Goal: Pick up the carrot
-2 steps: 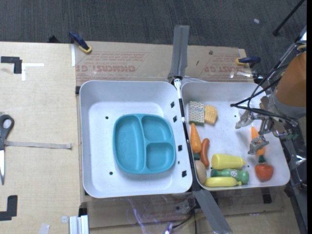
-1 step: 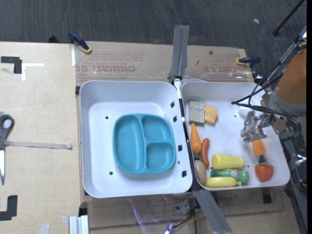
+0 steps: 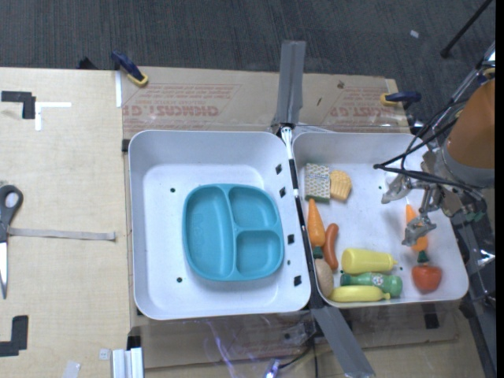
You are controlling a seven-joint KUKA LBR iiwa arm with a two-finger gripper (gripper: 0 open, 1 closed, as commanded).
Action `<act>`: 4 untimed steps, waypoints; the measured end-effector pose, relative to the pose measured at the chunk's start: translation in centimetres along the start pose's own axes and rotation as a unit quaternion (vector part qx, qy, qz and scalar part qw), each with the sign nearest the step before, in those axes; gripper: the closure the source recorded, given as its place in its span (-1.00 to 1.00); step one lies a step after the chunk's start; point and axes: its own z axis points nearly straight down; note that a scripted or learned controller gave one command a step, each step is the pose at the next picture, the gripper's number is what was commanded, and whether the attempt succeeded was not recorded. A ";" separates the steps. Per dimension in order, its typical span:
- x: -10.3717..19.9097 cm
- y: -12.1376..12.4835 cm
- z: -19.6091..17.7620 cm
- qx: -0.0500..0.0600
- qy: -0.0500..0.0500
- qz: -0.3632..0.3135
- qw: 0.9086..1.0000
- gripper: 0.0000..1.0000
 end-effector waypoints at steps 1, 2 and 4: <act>1.5 -0.7 1.7 -0.001 0.002 -0.024 1.000 -1.00; 1.1 -0.7 0.5 0.001 -0.001 -0.026 1.000 1.00; 0.8 -0.7 -0.6 0.003 -0.004 -0.027 1.000 1.00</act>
